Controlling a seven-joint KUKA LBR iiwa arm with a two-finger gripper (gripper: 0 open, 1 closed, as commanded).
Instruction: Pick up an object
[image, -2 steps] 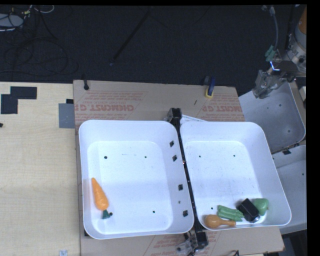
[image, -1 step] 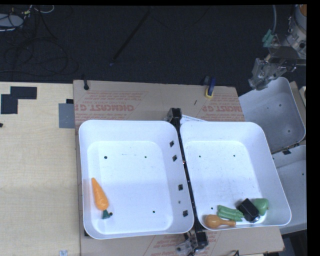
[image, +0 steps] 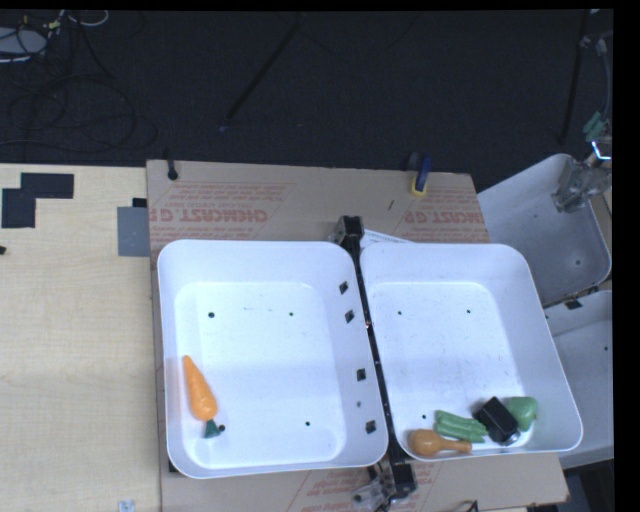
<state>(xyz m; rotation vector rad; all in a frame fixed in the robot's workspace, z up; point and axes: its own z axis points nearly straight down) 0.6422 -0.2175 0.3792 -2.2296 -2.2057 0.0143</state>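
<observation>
Objects for picking lie in both bins. An orange carrot (image: 199, 388) rests in the left bin (image: 250, 262) near its front-left corner, with a small dark green piece (image: 212, 429) just beside its lower tip; what that piece is cannot be made out. In the front-right corner of the right bin (image: 440, 265), a green pod (image: 460, 426), a black block (image: 496, 420), a pale green item (image: 523, 408) and a tan gourd-shaped toy (image: 436, 443) crowd together. The block overlaps the pale green item and hides part of it. Pale metal hardware (image: 588, 175) at the right edge is cut off and blurred. Whether the gripper is released or clenched cannot be told.
</observation>
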